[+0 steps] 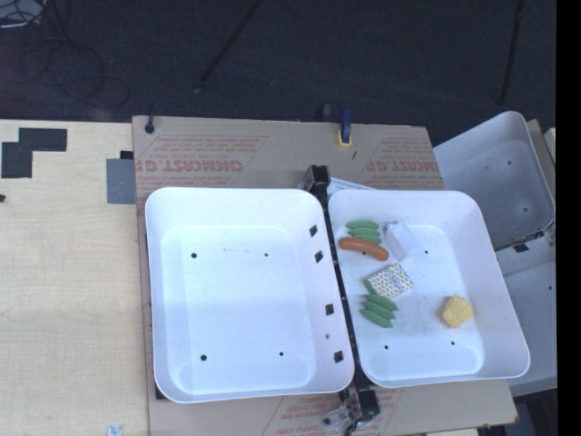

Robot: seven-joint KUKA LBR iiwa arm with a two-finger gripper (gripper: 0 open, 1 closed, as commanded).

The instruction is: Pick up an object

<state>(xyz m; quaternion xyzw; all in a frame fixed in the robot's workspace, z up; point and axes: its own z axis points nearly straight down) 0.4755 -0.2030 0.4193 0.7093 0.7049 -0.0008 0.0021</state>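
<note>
**Six small things in the right bin**

All the objects lie in the right bin, toward its left half. A sausage sits just below a green pea pod, with a white block beside them. Under these rests a patterned white packet, tilted, touching a second green pod. A yellow lump lies apart to the right. The left bin adjoins it, both on a cardboard sheet over the wooden bench. The pincer's state cannot be told.
</note>
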